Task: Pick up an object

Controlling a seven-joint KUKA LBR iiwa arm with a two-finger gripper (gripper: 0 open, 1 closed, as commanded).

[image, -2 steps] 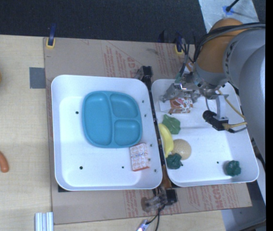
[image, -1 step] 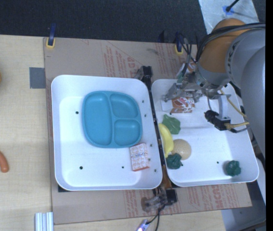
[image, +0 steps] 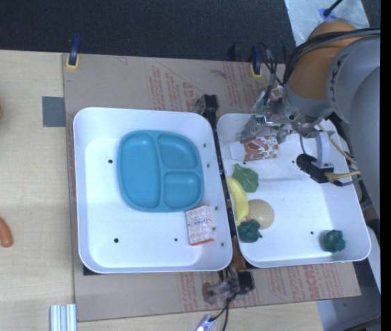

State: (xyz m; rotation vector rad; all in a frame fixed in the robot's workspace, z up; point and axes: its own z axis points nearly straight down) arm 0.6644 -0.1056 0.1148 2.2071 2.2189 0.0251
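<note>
Your end effector hovers over the red-and-white packet (jaw state I cannot tell); it looks light and crinkly, so pinch an edge.

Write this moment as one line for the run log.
gripper: above red-white packet, right bin | grasp: unclear | left bin: blue plate, small packet

One fixed camera, high above bench, looking down at a slant. Both bins mid-frame, moderately near. Arm enters upper right. Dark floor along top.
</note>
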